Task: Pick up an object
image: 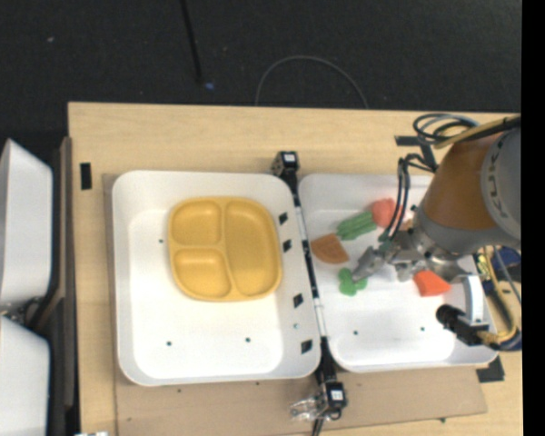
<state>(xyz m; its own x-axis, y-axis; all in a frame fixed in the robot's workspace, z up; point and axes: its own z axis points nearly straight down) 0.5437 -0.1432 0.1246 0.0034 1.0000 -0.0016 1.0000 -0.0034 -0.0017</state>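
While the hand is lowered over a small green toy in the right bin, its opening cannot be told; the toy is judged light, rigid, best pinched mid-body.

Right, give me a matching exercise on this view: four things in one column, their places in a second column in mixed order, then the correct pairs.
Things:
1. yellow divided plate
2. small green piece
3. brown piece
4. gripper

Places:
A. right bin, close to the divider between the bins
B. middle of the left bin
C. over the right bin, just right of the small green piece
D. right bin, below the brown piece

Pairs: 1-B, 2-D, 3-A, 4-C
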